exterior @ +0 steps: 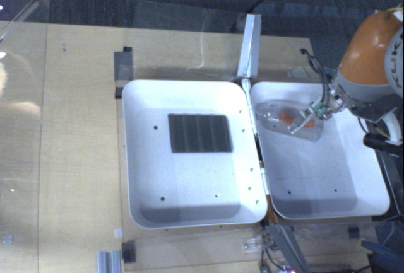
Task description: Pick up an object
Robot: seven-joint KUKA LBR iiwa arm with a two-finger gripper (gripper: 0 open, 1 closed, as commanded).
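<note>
Clear plastic, a crumpled see-through packet (287, 119) with an orange spot inside, lies in the right bin (328, 196) near its upper left corner. The gripper (309, 119) sits at the packet's right edge, touching or just above it; how its fingers stand, I cannot tell. The left bin (189, 196) holds a dark ridged rectangular pad (199, 133).

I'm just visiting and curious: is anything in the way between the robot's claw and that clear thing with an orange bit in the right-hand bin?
Nothing visible stands in the way. The gripper is already down at the clear plastic object near the back of the right bin, right at its edge. I cannot tell whether it has a grip on it.
</note>
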